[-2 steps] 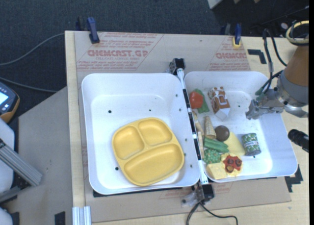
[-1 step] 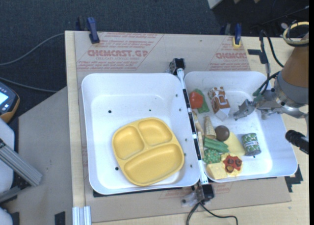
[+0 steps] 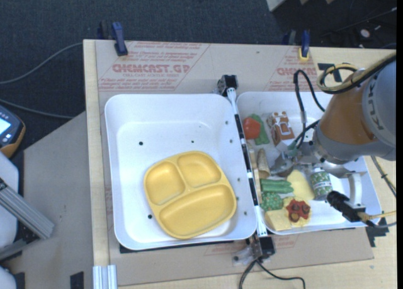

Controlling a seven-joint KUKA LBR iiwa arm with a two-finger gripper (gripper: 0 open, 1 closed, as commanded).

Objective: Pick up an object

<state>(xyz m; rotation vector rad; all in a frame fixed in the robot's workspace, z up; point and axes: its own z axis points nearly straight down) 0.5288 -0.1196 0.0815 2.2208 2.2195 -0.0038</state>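
On the bench, two white bins side by side: left bin (image 3: 126, 124) with a yellow divided plate (image 3: 189, 194) on its floor, right bin (image 3: 371, 203) crowded with toy food. Over the right bin, grey arm (image 3: 352, 124) reaching in from the right, gripper (image 3: 291, 160) low among the pieces; finger state impossible to tell, nothing seen held. Around it, smaller still: green vegetable (image 3: 275, 187), brown-and-white piece (image 3: 281, 127), red tomato (image 3: 252, 126), small jar (image 3: 321, 182), red berries (image 3: 298, 208). Judged from this: approach apparently made, grasp and lift not yet shown.
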